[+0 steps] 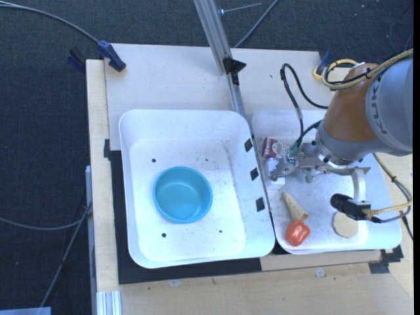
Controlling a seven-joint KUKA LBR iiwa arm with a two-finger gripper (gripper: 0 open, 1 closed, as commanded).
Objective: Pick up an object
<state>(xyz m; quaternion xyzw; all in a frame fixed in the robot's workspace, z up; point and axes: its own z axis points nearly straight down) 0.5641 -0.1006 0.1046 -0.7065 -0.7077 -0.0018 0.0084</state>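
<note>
In the right bin (380,235), my gripper (281,168) reaches left from the grey and orange arm (351,120) and sits low near the bin's left wall. A small red and white object (270,147) lies just above and left of it, close to or touching it. A tan cone (295,207) lies below the gripper. Beneath the cone rests a red-orange pepper-like piece (297,232). A round tan disc (344,225) lies at the bin's front right, partly under a black connector (348,206).
The left bin (141,143) holds a blue bowl (182,194). A metal pole (213,25) slants down to the divide between the bins. Cables loop behind the arm near the right bin's back rim.
</note>
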